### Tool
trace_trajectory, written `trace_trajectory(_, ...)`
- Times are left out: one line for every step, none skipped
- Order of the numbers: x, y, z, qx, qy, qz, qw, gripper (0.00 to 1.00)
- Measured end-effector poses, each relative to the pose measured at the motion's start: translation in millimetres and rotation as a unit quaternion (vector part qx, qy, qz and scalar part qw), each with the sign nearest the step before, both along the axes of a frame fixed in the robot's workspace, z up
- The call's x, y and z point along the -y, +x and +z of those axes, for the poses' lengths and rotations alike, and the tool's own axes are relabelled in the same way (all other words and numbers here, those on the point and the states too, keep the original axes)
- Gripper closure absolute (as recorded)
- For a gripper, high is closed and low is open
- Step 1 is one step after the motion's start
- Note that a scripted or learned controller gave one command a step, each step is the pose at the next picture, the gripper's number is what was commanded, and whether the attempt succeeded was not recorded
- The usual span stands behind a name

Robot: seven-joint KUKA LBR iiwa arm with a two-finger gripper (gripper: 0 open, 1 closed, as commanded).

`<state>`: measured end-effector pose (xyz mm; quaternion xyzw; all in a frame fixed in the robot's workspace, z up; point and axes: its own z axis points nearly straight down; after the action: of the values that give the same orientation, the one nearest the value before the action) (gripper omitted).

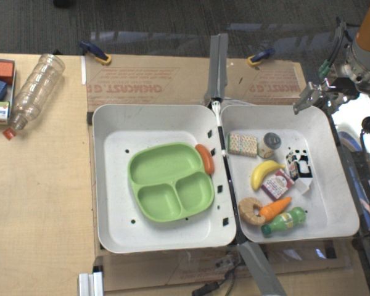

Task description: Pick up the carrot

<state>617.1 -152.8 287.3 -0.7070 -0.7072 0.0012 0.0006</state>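
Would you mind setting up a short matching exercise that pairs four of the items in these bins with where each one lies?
Things:
1. carrot
2. green divided plate
3. banana
4. green bottle

Places:
A. in the middle of the left bin
B. at the near edge of the right bin, just below the carrot
C. between the bagel and the green bottle
D. near the centre of the right bin, below the cracker

Pairs: 1-C, 2-A, 3-D, 4-B
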Motion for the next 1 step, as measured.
trace_trajectory(-77.8, 14.9, -72.4, 0.0, 0.0001, -0.026, 0.9997, 0.0)
